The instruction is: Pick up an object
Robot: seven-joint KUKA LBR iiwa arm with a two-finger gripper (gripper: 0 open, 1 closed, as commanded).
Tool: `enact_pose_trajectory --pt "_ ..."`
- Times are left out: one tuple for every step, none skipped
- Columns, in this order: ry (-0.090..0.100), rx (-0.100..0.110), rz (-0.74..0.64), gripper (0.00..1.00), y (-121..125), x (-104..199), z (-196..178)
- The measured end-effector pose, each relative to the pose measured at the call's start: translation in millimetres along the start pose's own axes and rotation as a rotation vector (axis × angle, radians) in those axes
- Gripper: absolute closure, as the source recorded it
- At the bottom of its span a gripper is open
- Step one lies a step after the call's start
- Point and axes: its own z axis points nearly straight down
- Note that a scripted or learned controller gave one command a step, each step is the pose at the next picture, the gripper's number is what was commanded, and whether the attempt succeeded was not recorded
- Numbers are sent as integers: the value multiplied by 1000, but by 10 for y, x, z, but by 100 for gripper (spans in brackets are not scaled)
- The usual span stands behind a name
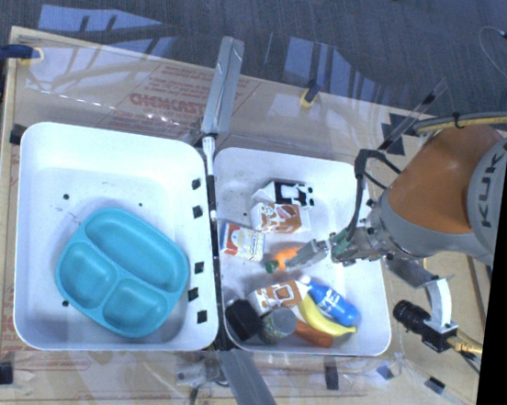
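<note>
Tray (122, 270) in left bin (47, 151)

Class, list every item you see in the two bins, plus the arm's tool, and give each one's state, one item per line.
Teal plastic divided tray: flat in left bin, compartments bare.
Yellow toy banana: lying in right bin.
Blue bottle: on its side beside the banana.
Small brown-and-white carton: lying flat.
Orange carrot-shaped toy: lying near the tool.
Tool: low over the right bin, grip unclear.
</note>
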Motion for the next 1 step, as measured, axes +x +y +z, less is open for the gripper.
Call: enact_pose_trajectory --pt "-12 -16 -90 0 344 -395 1067"
